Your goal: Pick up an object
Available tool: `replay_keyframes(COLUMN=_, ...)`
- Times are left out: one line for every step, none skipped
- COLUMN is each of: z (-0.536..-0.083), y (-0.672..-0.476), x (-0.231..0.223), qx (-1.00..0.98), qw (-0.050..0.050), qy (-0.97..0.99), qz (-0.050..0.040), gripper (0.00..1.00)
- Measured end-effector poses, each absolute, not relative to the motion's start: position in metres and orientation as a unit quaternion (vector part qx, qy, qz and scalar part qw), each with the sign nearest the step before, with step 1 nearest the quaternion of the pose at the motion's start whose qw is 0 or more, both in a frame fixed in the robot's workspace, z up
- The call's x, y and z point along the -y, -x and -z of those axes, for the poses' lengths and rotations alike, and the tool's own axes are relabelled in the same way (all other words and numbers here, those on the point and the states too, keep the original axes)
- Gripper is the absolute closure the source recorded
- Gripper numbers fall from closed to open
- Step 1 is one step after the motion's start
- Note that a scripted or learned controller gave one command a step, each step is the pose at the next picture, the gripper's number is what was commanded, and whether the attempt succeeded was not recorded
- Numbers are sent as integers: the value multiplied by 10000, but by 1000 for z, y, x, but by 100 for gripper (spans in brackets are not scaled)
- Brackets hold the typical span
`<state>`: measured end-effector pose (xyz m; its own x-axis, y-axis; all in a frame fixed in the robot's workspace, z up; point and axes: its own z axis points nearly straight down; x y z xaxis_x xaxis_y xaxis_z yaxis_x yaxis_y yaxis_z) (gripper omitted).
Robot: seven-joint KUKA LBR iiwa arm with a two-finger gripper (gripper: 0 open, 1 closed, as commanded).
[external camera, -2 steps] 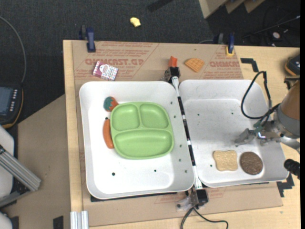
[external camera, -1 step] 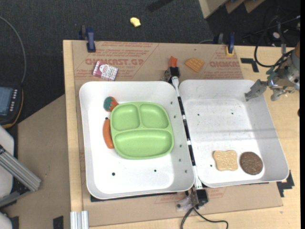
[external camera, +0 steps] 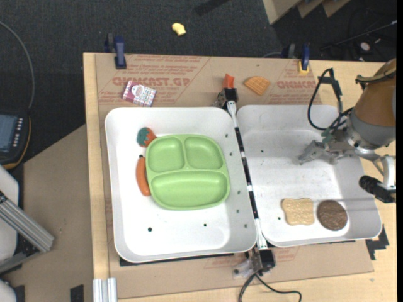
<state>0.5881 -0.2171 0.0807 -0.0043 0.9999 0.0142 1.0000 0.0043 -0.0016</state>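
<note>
Cracker (external camera: 298,211) and brown round cookie (external camera: 332,214) lie side by side, lower right of frame, in right bin (external camera: 277,131), near its front edge. Pincer (external camera: 313,154) hovers right of frame centre over same bin, fingers apart, nothing between them, well apart from both. Left bin (external camera: 126,231) holds green divided plate (external camera: 187,172); orange carrot-like piece (external camera: 143,176) touches plate's left edge. Waffle piece (external camera: 256,85) on table, top centre.

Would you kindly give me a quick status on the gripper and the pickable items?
Gripper low over right bin, holding nothing. Toast piece and brown cookie at bin's near edge, untouched. Nothing between them and the gripper.
</note>
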Motion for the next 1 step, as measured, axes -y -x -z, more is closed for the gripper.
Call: replay_keyframes(z=-187, y=-544, x=225, qx=7064, qw=-46, qy=7078, qz=14, gripper=0)
